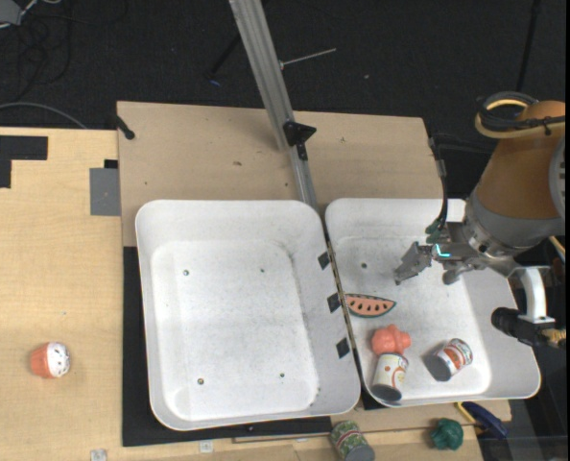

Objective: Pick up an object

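My gripper [431,268] hangs over the right bin [400,224], near its middle right, with its two dark fingers spread open and nothing between them. Below and left of it a watermelon slice [369,305] lies flat on the bin floor. Nearer the front edge sit a red lumpy toy [391,339], a white can [389,373] lying against it, and a small red-and-white can [449,358] on its side. The gripper touches none of them.
The left bin [227,310] adjoins the right one, with dark clips along the shared rim. A slanted metal rail [271,75] rises behind. An orange-white ball [50,360] lies on the bench at far left. A green toy [446,434] and a can [347,440] sit before the bins.
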Controlling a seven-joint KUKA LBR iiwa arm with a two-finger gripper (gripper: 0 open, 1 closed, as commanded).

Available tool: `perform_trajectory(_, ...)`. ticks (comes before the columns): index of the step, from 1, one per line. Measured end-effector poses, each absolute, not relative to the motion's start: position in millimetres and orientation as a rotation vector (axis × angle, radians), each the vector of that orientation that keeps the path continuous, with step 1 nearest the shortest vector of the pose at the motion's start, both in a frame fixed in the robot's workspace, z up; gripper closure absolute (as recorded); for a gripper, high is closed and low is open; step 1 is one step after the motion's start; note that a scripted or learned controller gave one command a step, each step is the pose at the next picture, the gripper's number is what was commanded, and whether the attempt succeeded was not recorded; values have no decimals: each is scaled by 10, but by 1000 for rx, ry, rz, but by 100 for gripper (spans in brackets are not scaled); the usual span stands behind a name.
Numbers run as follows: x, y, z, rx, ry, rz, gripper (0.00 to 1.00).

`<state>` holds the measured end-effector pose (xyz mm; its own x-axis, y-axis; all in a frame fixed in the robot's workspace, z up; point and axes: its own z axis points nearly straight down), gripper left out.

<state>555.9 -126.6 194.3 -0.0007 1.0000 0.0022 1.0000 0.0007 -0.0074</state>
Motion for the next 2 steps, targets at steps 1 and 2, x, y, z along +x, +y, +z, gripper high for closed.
perform_trajectory(1,5566,-1277,1961,-2221,-2218,2,0)
perform_trajectory(2,5538,-1301,1323,-2216,-2215,8,0)
